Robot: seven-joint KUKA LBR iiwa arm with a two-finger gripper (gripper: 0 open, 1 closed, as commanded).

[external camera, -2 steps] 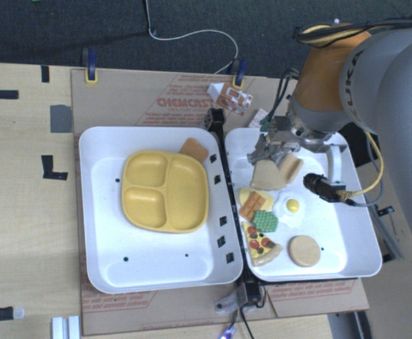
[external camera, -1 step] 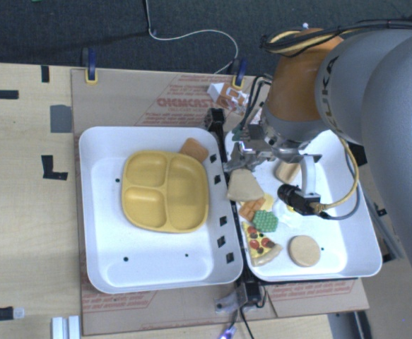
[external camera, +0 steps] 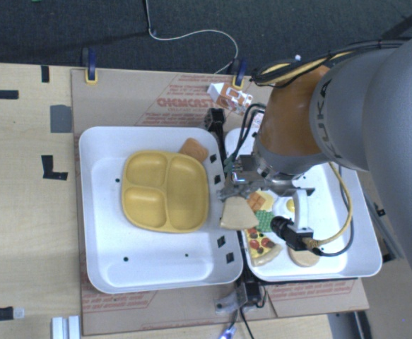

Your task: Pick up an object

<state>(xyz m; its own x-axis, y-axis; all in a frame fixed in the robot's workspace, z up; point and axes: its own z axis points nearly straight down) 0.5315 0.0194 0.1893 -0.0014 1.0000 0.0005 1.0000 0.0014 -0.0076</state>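
Between two white bins, gripper state unclear above a tan, wedge-shaped piece.

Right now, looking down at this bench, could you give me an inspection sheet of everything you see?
Surface: cardboard-covered bench bearing left bin and right bin.
Job's things: yellow divided plate in left bin; toy pizza slice, beige wedge, round biscuit in right bin.
Clutter: brown piece behind plate.
End effector: low at the bins' divide, fingers unclear.
Cables: white cable; arm's yellow cable.
Surroundings: dark floor.
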